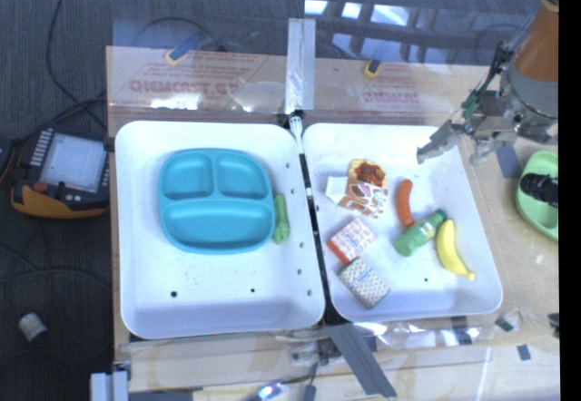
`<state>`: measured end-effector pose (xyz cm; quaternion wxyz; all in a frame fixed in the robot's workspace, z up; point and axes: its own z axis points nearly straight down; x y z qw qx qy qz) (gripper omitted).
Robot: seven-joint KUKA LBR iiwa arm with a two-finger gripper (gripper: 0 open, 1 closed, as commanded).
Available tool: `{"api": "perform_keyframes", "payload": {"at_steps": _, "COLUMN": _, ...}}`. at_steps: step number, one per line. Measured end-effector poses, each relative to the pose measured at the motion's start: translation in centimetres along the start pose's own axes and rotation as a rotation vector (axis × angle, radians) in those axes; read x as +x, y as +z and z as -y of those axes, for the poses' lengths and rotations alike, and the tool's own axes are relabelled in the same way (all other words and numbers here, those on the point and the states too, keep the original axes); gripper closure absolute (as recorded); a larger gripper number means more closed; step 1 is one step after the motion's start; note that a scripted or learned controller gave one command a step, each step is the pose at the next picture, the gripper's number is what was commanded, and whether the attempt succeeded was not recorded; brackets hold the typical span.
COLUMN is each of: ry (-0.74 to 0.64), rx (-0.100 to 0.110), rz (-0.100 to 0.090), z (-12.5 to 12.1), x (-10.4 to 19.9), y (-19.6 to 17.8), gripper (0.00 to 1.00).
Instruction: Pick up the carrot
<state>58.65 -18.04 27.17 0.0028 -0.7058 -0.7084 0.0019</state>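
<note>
Bright, even overhead light washes the two white bins [309,209] nearly featureless, with only soft, faint shadows beneath their contents. Glare streaks the clear far panel [381,23], while the picture is slightly soft throughout.

The left bin [136,236] holds a divided plate [216,198] with a pea pod [281,218] just beside its right edge. The right bin [472,236] holds the carrot [404,200], a bottle [419,233] below it, a banana [451,249] right of that, and packets [361,190] to the left.
</note>
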Motion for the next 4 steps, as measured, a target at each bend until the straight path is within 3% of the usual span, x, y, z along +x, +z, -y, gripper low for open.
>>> {"api": "perform_keyframes", "payload": {"at_steps": 1, "ry": -0.042, "rx": 0.001, "rz": 0.000, "z": 7.2, "x": 3.1, "y": 4.1, "gripper": 0.00}}
{"api": "perform_keyframes", "payload": {"at_steps": 2, "ry": -0.611, "rx": -0.001, "rz": -0.001, "z": 9.9, "x": 6.2, "y": 8.5, "gripper": 0.00}}
{"api": "perform_keyframes", "payload": {"at_steps": 3, "ry": -0.792, "rx": -0.002, "rz": 0.001, "z": 10.1, "x": 8.1, "y": 4.4, "gripper": 0.00}}
{"api": "perform_keyframes", "payload": {"at_steps": 4, "ry": -1.167, "rx": -0.003, "rz": 0.002, "z": 10.1, "x": 8.3, "y": 3.2, "gripper": 0.00}}
